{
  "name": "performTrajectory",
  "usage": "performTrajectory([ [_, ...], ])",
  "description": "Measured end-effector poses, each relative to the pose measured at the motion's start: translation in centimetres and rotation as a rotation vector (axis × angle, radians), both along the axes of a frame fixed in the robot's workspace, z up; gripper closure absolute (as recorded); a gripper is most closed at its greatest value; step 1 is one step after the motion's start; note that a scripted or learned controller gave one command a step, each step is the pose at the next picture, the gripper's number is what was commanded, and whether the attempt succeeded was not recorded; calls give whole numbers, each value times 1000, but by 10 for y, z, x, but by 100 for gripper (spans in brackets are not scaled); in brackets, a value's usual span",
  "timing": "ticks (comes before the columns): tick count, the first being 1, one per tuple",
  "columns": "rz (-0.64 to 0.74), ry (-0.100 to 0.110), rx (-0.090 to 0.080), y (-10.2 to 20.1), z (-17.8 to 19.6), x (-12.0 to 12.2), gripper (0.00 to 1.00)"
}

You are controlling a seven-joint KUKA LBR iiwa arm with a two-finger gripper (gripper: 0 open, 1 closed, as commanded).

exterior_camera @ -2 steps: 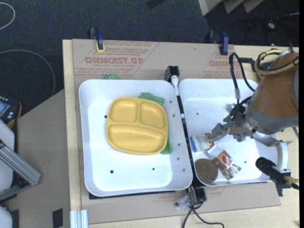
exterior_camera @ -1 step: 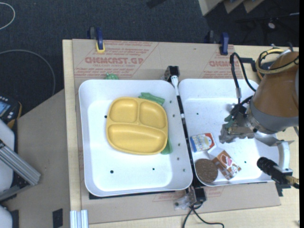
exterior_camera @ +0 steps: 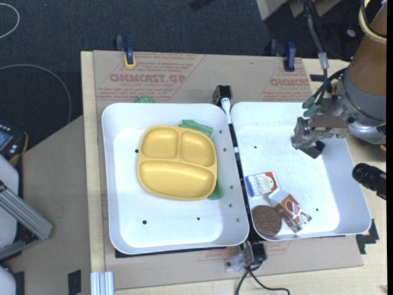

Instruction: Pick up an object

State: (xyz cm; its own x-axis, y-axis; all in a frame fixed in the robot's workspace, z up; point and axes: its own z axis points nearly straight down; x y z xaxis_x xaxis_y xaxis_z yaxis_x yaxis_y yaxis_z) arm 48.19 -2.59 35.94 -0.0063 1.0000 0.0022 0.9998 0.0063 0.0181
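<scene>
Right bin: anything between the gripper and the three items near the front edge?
Nothing visible. The gripper hangs over the right bin toward its back; bare bin floor lies between it and the carton, brown disc and packet at the front.

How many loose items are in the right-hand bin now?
3, near its front-left corner: a small white carton, a brown round disc in front of it, and a brown packet touching the disc's right side.

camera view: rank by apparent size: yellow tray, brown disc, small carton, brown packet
1. yellow tray, by far the largest
2. brown packet, brown disc and small carton: all look about alike, and the packet partly overlaps the disc's edge, so I won't rank them.
</scene>
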Motion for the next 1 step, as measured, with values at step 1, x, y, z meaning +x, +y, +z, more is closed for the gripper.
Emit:
performTrajectory([
  [1, -4, 25, -1, 24, -55, -3, 100],
])
